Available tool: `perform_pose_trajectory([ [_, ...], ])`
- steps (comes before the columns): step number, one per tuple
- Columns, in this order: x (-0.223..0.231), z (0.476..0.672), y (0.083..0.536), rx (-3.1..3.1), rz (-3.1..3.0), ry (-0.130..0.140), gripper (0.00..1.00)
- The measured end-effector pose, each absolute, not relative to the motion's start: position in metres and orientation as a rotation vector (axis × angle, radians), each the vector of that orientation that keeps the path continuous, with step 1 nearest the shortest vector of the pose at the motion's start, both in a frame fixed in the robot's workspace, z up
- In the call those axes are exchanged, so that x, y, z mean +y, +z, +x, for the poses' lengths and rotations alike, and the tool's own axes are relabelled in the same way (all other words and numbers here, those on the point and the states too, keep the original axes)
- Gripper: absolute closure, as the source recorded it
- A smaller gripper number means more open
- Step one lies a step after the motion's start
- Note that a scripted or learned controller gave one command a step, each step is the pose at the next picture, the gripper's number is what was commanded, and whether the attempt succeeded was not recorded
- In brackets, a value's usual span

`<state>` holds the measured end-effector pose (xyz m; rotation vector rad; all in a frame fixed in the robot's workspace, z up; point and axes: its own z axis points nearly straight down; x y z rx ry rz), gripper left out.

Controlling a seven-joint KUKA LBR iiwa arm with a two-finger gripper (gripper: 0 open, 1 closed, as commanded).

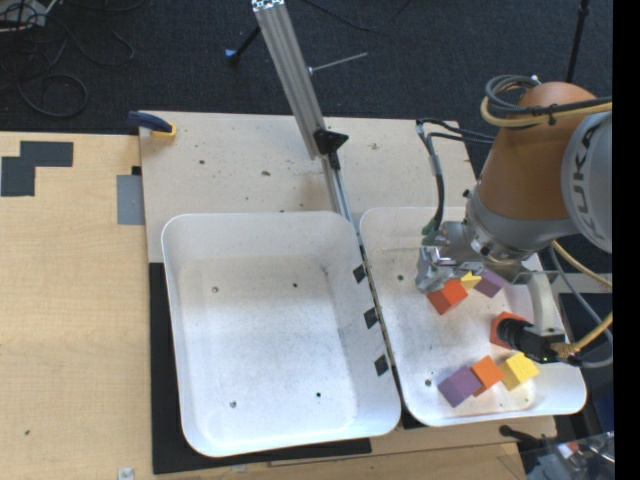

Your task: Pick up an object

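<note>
My gripper [437,271] hangs low over the upper part of the right bin [400,368], under the orange wrist. An orange-red block [449,295] lies right at its lower edge, touching or nearly touching it; the view does not settle whether it is gripped. Just right of it lie a small yellow piece [471,281] and a purple block [490,286]. Near the bin's front right sit a purple block [458,385], an orange block [487,371] and a yellow block [520,369]. A red object [506,326] is partly hidden by a black fitting.
The left bin [200,238] sits beside the right one, with black clips [370,317] along the shared rim. A slanted aluminium post [298,83] rises behind the bins. A blue and yellow clamp [152,123] lies at the bench's back left. Cables trail on the right.
</note>
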<state>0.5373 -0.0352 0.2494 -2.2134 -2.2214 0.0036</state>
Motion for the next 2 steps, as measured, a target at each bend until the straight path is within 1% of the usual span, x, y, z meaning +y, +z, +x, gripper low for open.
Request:
perform_pose_trajectory([
  [1, 0.014, 0.549, 0.234, -2.221, -2.212, 0.006, 1.0],
  [2, 0.068, 0.569, 0.237, -2.225, -2.214, 0.0, 1.0],
])
